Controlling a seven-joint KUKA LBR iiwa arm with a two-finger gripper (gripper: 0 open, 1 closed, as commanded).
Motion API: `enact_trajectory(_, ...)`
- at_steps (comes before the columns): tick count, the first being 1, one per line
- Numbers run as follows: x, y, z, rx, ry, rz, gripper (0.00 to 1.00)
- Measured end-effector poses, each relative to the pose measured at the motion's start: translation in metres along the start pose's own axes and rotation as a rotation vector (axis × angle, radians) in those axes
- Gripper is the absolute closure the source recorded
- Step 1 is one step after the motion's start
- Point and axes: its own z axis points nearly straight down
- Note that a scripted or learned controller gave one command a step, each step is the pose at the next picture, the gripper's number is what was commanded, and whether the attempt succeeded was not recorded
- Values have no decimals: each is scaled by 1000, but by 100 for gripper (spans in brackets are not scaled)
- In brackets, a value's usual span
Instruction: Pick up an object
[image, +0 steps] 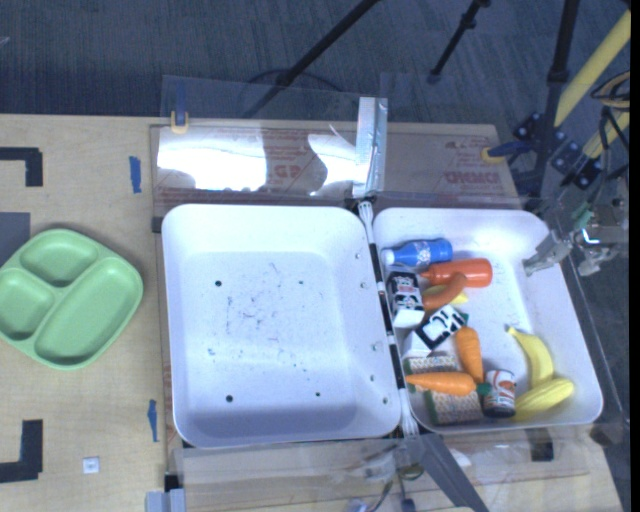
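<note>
The right bin (570, 310) holds a heap of toy foods along its left side. A blue bottle (420, 252) lies at the top, with an orange-red bottle (462, 271) just below it. Under those lie a black-and-white box (440, 325), two carrots (468, 350) (440, 381) and a small can (498, 392). A yellow banana (535, 355) rests near the right wall. The gripper (560, 250) hangs at the bin's upper right rim, apart from all the objects and with nothing seen in it.
The left bin (270, 320) is bare white with faint scuffs. A green divided plate (65, 297) sits on the bench at far left. A clear panel and a metal post (370, 145) stand behind the bins. Cables hang at the upper right.
</note>
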Motion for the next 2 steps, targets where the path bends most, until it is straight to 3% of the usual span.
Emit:
enact_trajectory(1,-5,-34,147,6,17,63,0)
enact_trajectory(2,-3,-55,154,-14,8,-95,0)
